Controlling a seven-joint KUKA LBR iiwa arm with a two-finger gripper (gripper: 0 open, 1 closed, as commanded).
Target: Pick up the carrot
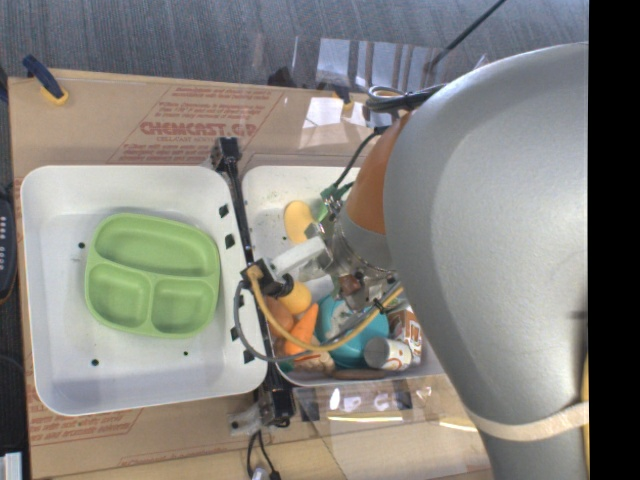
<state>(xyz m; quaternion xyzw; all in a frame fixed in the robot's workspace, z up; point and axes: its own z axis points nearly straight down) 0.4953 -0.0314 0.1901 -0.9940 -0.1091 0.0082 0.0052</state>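
Beside the teal cup (345,340), carrot (303,325) lengthwise upright.

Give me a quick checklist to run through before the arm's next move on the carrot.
1. Carrot visible in the right bin: ok, orange piece near the bin's lower left.
2. Carrot free of clutter: not ok, a yellow item and a teal cup crowd it.
3. End effector over the right bin: ok.
4. Carrot held: cannot tell, the arm hides much.
5. Green plate in the left bin clear of the arm: ok.
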